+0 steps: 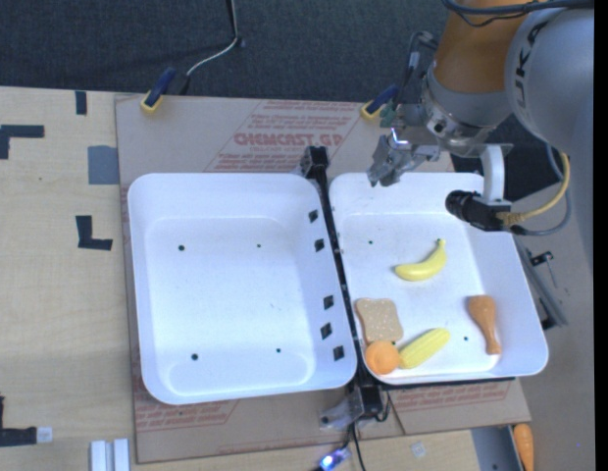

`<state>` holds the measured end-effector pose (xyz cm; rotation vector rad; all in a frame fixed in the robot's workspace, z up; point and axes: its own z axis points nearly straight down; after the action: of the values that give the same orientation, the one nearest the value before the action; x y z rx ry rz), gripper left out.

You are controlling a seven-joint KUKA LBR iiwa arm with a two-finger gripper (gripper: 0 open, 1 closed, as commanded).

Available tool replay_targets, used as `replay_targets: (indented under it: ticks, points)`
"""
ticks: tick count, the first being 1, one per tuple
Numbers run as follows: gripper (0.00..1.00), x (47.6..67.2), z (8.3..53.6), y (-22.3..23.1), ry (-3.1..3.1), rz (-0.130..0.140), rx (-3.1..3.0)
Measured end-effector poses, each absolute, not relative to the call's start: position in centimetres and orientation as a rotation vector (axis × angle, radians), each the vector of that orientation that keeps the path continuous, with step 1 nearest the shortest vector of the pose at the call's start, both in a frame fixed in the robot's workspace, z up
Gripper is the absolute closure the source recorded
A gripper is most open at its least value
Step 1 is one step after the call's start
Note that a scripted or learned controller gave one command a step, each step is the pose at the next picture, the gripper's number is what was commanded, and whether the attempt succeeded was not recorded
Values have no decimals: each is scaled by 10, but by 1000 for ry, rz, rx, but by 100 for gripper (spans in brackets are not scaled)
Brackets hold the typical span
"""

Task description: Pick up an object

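Overhead, the claw (pixel 387 170) hangs at the right bin's (pixel 500 263) far rim, seemingly empty, fingers slightly apart; banana (pixel 423 264), bread (pixel 380 318), corn (pixel 423 345) lie below.

Two white bins (pixel 226 189), each dotted with small black marks. Yellow banana (pixel 422 264); yellow corn cob (pixel 423 346); tan bread slice (pixel 379 319); orange fruit (pixel 382 358); orange-brown drumstick (pixel 485 322). Brown cardboard sheet (pixel 275 135) printed with red lettering. Grey arm (pixel 559 47) banded in orange.
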<state>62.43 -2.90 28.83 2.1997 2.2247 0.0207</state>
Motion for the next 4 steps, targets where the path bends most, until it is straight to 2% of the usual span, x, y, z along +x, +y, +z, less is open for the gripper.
replay_targets:
  ticks: [1, 2, 4]
  points:
    - [100, 583, 176, -57, 2226, -19, 2233]
    - [100, 586, 190, -55, 2226, -9, 2225]
    - [100, 586, 206, -55, 2230, -17, 2228]
